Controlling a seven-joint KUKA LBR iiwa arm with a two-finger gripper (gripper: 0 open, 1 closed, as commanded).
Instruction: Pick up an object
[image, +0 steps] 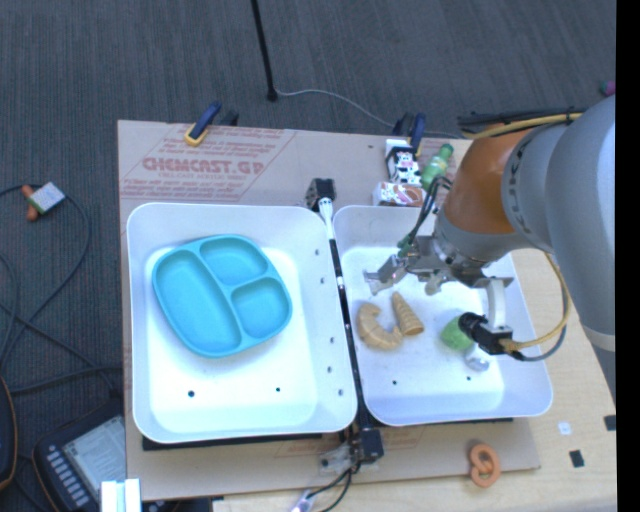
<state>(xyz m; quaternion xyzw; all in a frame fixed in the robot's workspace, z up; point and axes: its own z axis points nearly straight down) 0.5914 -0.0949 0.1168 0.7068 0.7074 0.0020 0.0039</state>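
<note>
Closest to the lens, at the desk's near edge, lies a small orange ring-shaped piece (484, 463) on the bare cardboard sheet (200, 165), just outside the near rim of the right bin (520, 400). A black clamp with wires (350, 450) sits at the near edge between the two bins.

Inside the right bin, about its middle, two tan pastry-like pieces lie touching: a curved one (377, 327) and a cone-shaped one (406, 314) beside it. A green object (456, 333) rests near them toward the bin's right side, beside a black fitting with a yellow cable.

Grey and bulky, the arm (560, 200) enters from the right edge and bends down over the right bin, its orange band (480, 190) above the wrist. The pincer (408, 272) points down into the far half of that bin, just above the cone-shaped piece; whether it is clenched or released I cannot tell, and nothing can be seen gripped.

The left bin (160, 400) carries a blue divided plate (221, 293) toward its far left part.

At the desk's far edge sit a blue-and-yellow clamp (203, 122), another blue clamp (416, 128), and a small patterned packet (400, 185).
</note>
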